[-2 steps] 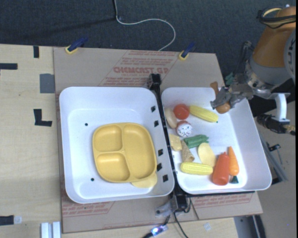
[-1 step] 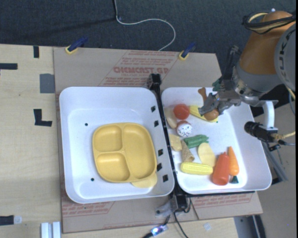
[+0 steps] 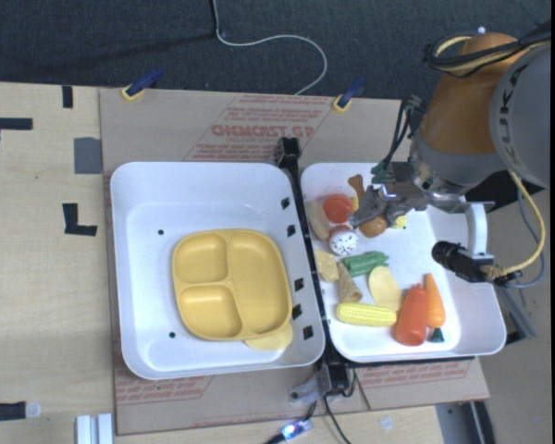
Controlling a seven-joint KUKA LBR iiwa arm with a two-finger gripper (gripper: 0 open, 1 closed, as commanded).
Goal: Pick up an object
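My gripper [image 3: 377, 205] hangs low over the back of the right bin [image 3: 472, 340], just right of a red tomato [image 3: 337, 208]. A brown piece [image 3: 372, 228] lies directly under its tip; I cannot tell whether it is held. Close by are a white round toy [image 3: 344, 242], a green pod [image 3: 363, 263], a yellow corn cob [image 3: 365, 314], a pale yellow piece [image 3: 384, 288] and an orange carrot-like toy [image 3: 416, 313]. Another brown piece [image 3: 355, 184] sits at the bin's back edge.
The left bin [image 3: 148, 211] holds a yellow divided plate [image 3: 231, 282]. A black divider clip [image 3: 289, 150] marks the wall between the bins. The arm's orange-banded body [image 3: 467, 100] and a black cable fitting [image 3: 458, 260] overhang the right bin's right side.
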